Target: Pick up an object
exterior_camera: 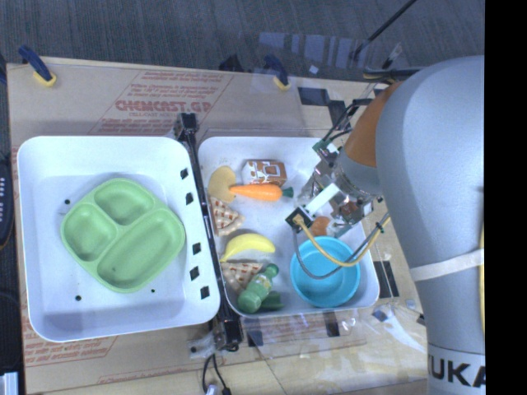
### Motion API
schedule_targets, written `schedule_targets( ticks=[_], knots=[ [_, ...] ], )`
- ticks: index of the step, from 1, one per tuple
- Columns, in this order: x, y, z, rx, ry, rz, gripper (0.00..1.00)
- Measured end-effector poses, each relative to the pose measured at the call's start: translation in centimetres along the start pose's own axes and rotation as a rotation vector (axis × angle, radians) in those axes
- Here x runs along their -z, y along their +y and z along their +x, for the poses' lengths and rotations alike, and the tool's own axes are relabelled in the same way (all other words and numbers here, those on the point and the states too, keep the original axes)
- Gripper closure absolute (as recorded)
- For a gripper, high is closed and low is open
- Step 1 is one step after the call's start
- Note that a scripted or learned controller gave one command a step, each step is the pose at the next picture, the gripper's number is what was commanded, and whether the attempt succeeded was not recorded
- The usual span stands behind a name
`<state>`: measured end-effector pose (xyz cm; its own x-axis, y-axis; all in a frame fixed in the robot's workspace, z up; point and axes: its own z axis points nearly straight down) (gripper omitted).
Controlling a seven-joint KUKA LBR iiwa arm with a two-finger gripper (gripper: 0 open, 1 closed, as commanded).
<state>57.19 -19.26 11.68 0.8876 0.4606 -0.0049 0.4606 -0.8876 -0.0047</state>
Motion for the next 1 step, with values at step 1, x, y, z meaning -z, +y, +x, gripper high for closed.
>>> schedule_targets(
  ticks=[1],
  knots=[
    [-2.67, -2.17, 8.31, -0.139, -0.025, 0.012, 0.0]
  ],
)
